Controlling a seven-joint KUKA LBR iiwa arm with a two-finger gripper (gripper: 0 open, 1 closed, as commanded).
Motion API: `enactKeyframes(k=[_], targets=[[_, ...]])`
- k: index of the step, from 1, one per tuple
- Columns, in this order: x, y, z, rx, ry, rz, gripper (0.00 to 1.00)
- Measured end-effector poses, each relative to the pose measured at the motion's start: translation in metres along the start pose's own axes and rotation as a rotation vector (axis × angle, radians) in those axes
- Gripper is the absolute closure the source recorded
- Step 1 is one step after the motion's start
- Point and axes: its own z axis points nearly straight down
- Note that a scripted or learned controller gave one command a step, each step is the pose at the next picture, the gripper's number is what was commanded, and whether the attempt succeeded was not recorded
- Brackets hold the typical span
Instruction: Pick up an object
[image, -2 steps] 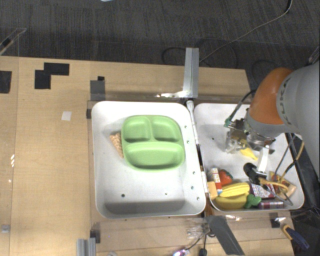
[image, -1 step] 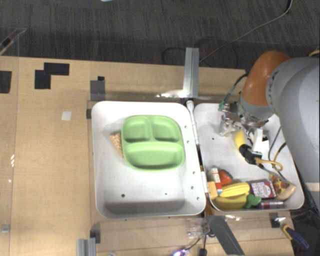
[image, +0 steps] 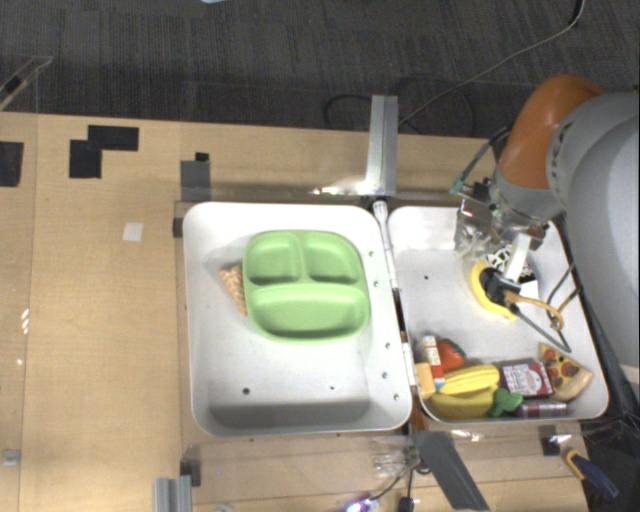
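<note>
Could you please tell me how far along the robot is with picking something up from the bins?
Nothing looks picked up yet. The hand is low in the right bin, just above a yellow ring at the bin's far end; whether it grips anything cannot be told. The banana and other small items lie heaped at the near end. The green tray sits in the left bin. Grasping and lifting remain.

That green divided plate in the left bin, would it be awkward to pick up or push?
Probably awkward to pick up: the green divided plate looks wide and low, lying flat in the left bin, so fingers would likely need its rim. It looks like stiff, light plastic, so a push would probably slide it rather than tip or roll it.
</note>
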Motion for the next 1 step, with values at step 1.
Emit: enactKeyframes(k=[1], targets=[[0.0002,-0.0002,0.0003,0.0,0.0,-0.001,0.0]])
